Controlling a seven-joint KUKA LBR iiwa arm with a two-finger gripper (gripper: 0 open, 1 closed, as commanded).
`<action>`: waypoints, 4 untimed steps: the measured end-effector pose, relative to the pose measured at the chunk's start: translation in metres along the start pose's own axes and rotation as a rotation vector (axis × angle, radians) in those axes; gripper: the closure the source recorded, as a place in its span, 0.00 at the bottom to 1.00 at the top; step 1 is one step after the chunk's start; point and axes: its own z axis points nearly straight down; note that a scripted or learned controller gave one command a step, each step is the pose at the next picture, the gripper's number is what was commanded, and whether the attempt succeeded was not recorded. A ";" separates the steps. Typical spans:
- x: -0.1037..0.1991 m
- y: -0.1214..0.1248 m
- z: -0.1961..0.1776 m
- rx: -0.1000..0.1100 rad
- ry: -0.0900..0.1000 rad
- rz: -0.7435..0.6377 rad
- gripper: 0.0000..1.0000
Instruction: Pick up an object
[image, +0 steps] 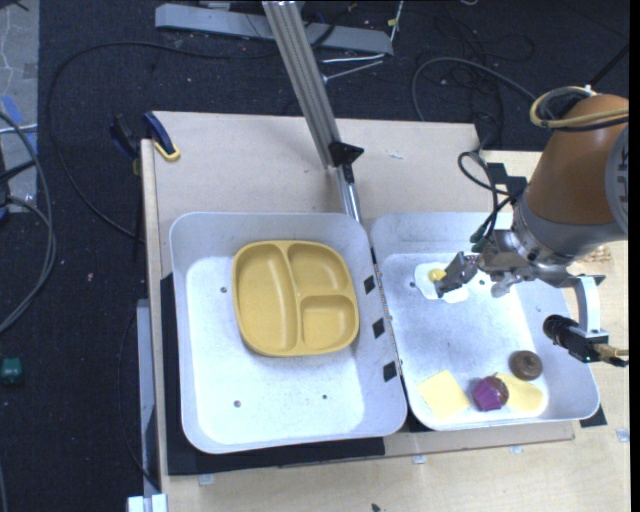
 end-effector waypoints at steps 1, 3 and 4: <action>0.002 -0.006 0.062 0.006 0.001 0.002 0.00; -0.008 -0.005 0.124 -0.002 -0.001 0.002 0.00; -0.009 -0.004 0.112 -0.007 -0.003 0.004 1.00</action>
